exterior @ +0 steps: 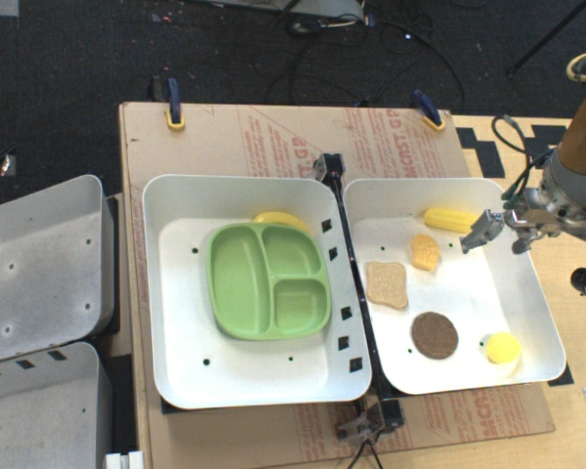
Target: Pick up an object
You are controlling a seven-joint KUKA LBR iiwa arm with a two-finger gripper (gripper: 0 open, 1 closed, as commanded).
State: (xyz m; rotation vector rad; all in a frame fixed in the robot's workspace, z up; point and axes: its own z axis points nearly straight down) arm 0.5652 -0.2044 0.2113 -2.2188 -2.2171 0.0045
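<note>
green divided tray (270, 281); tan bread slice (387, 284); brown speckled disc (435, 334); yellow corn (449, 220); white bins (176, 360)

Two white bins (166, 291); one green divided tray (270, 281); one corn cob (449, 220); one bread slice (387, 284); one brown patty (435, 334); one lemon (503, 348); one orange piece (425, 253).

**Five food pieces in the right bin**

A yellow corn cob (449, 220) lies just left of the gripper (504, 231). Farther left sit an orange chunk (425, 253) and a bread slice (387, 284); below lie a brown round patty (435, 334) and a yellow lemon (503, 348).
</note>
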